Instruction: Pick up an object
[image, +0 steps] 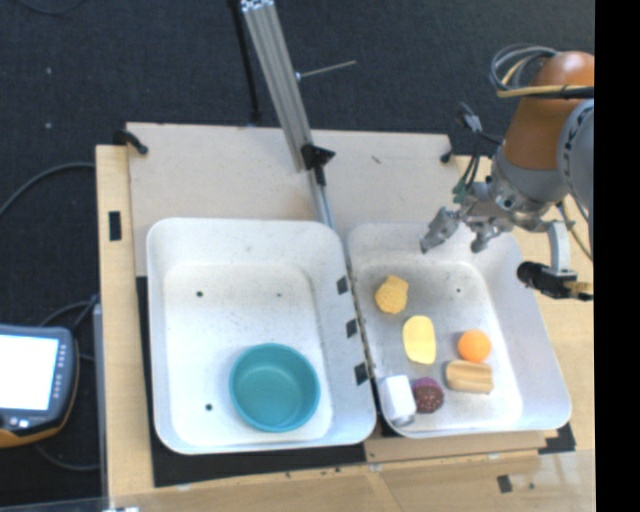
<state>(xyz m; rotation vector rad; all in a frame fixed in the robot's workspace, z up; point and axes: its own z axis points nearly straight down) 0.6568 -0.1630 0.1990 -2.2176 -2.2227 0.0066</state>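
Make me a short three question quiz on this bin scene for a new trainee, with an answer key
1. True or false: the teal bowl sits in the left bin.
2. Which thing lies nearest the orange ball? A) the teal bowl B) the tan bread roll C) the white cylinder
3. Fill in: the gripper hovers over the far rim of the ___ bin.

Key: 1 true. 2 B, the roll lies just below the ball in the camera view. 3 right; the right bin also holds the other small food items.
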